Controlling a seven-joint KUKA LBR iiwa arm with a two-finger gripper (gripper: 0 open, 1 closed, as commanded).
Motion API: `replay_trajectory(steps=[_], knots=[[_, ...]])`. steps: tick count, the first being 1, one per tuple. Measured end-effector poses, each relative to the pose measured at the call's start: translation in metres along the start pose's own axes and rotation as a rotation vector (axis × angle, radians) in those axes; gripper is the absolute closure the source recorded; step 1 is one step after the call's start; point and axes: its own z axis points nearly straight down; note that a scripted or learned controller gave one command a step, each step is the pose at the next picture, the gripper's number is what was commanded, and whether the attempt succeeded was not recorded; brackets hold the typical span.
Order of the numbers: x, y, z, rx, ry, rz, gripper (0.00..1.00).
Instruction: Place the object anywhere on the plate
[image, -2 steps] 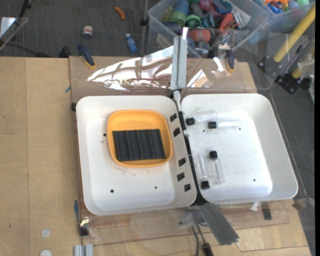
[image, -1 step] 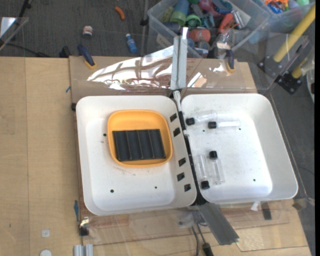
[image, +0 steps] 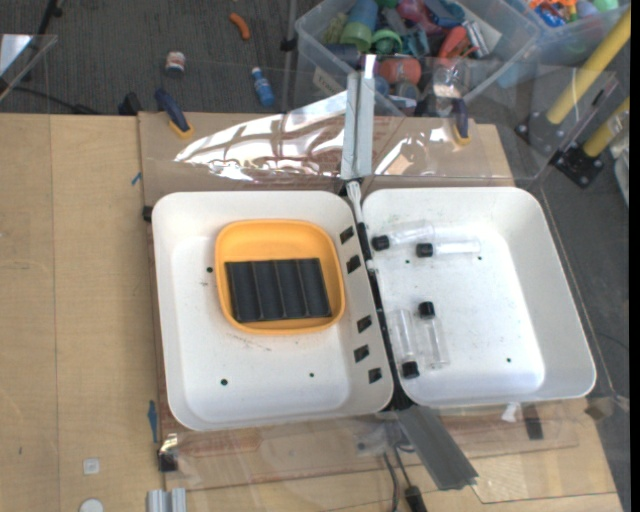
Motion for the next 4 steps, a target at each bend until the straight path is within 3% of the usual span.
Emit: replay_trajectory(steps=[1,2,3,4], knots=[[-0.009,0.000,0.001,-0.002,-0.001,-0.377,1.00],[-0.008,0.000,0.001,-0.003,-0.002,-0.611,1.00],[-0.013,0.001,0.001,-0.008,-0.004,-0.643,1.00],[-0.007,0.000,0.014,-0.005,-0.004,-1.055,1.00]])
